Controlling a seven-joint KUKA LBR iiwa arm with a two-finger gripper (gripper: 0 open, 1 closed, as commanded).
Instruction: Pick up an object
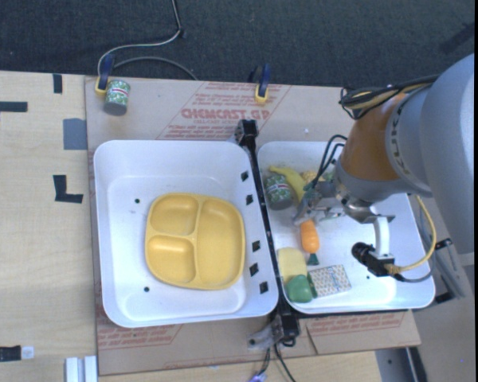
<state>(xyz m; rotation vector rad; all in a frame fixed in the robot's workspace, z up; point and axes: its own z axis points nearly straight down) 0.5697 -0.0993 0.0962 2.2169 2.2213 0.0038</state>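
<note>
The right bin [398, 289] holds several small items: an orange carrot-like piece [309, 236], a yellow banana [289, 173], a green-labelled can [276, 190], a pale yellow block [291, 260], a green round piece [299, 289] and a patterned flat packet [329, 279]. My gripper [312, 210] reaches down from the arm on the right and sits just above the carrot-like piece, close beside the can. The arm's wrist hides most of the gripper.
The left bin [119, 173] holds a yellow divided plate [195, 239]. A small can [116, 96] stands outside the bins on the cardboard at the upper left. Clamps [261, 94] and cables [406, 267] run along the bin edges.
</note>
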